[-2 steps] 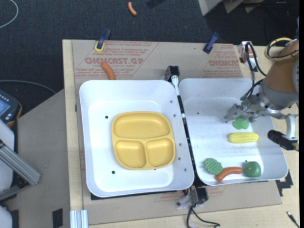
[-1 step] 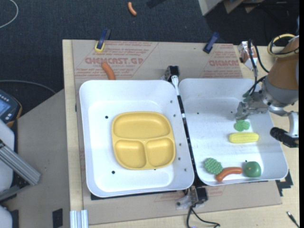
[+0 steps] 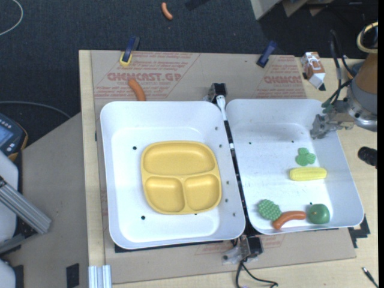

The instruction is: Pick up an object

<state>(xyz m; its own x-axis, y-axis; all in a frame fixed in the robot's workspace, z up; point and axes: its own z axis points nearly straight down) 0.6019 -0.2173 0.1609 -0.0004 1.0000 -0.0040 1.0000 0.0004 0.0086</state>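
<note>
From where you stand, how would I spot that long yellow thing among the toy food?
Find the right-hand white bin. Along its right side, below a small green leafy piece, lies the yellow corn cob, flat and pointing sideways. It is the one yellow item in that bin; its neighbours are green or orange-red.

Red "CHEMCAST GP" print on brown board (image 3: 180,71) left; right print (image 3: 282,80) unreadable

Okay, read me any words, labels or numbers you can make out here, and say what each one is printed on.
"CHEMCAST GP": red print on the brown board behind the left bin.
Red print repeats on the board behind the right bin, partly readable, seemingly the same word.
Small carton at the board's far right corner: print too small to read.
</note>
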